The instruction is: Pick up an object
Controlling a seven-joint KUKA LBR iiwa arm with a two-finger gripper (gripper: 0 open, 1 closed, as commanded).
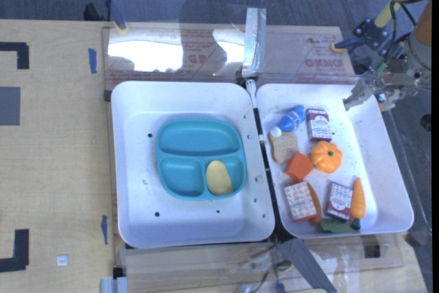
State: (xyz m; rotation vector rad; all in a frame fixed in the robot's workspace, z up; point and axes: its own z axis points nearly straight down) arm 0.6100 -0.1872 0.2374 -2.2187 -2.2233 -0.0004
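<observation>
The left bin [130, 147] holds a blue divided tray [199, 156] with a yellow lemon [219, 177] in one compartment. The right bin [384, 168] holds a blue bottle [291, 119], pumpkin [326, 156], carrot [357, 197], orange block [298, 166] and small cartons. The pincer [370, 94] hangs over its upper right rim; its spread cannot be told.

A single fixed camera looks down on the bench [48, 147] from above, tilted rather than plumb, so the far edge sits at the top of the frame and the near edge at the bottom. It stands far enough back to take in both white bins whole: the left bin [130, 168] and the right bin [391, 182] fill the middle. The gripper [374, 89] enters at the upper right; both bins lie below and to the left of its fingers, which are too small to read, probably angled downward.
</observation>
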